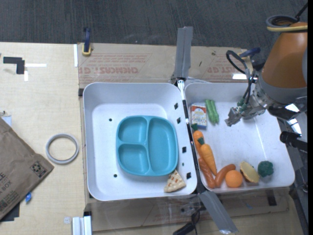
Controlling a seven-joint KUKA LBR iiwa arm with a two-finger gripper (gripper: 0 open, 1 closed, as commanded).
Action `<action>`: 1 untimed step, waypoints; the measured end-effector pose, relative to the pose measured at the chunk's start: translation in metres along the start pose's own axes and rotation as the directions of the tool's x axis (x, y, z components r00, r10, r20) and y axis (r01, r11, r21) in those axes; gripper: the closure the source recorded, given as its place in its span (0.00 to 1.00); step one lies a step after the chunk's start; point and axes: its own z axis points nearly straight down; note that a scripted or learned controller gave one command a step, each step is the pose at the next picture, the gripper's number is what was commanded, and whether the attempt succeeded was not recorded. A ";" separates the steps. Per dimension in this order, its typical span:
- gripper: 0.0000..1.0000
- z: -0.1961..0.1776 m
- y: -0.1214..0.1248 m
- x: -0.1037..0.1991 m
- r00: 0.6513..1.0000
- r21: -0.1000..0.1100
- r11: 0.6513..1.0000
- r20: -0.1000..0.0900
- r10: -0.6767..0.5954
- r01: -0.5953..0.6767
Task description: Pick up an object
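jaws: cannot tell if spread or pressed together. gripper (233, 117) hovers in the right bin (281, 153), near the bean (212, 111) and carton (198, 115). carrots (206, 155), sausage (224, 173), orange (234, 178), bread (249, 172) and broccoli (265, 168) lie along its front. left bin (98, 146) holds a blue tray (146, 145) and waffle (174, 182).

Arm (288, 58) cut off at right edge; cardboard box (17, 168) cropped left; claw (234, 116) too small to read.
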 end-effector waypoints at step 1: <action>1.00 -0.042 0.079 0.032 0.981 -0.002 0.981 0.002 -0.192 0.192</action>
